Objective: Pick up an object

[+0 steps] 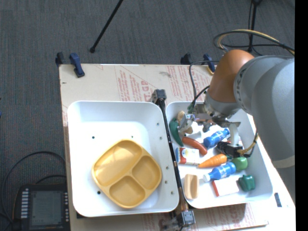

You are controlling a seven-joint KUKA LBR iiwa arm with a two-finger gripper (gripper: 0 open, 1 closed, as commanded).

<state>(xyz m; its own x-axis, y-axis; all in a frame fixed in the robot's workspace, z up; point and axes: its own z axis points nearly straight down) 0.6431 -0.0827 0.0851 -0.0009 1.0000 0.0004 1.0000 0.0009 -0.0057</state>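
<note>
The right bin (262, 186) holds several toy items. Among them are a red chili (195, 145), a carrot (212, 161), a blue bottle (215, 138), a second blue bottle with a white cap (220, 172), a dark green piece (174, 131), a bun (191, 186) and a green cup (248, 182). My gripper (192, 121) is low over the bin's upper left part, just above the chili and beside the dark green piece. The wrist and orange band (228, 81) hide whatever lies under them. I see nothing clearly held.
The left bin (86, 114) carries a yellow divided plate (127, 173). A black divider clip (159, 96) sits between the bins. The grey arm (272, 109) covers the right bin's far right side. Blue clamps (76, 64) grip the bench's back edge.
</note>
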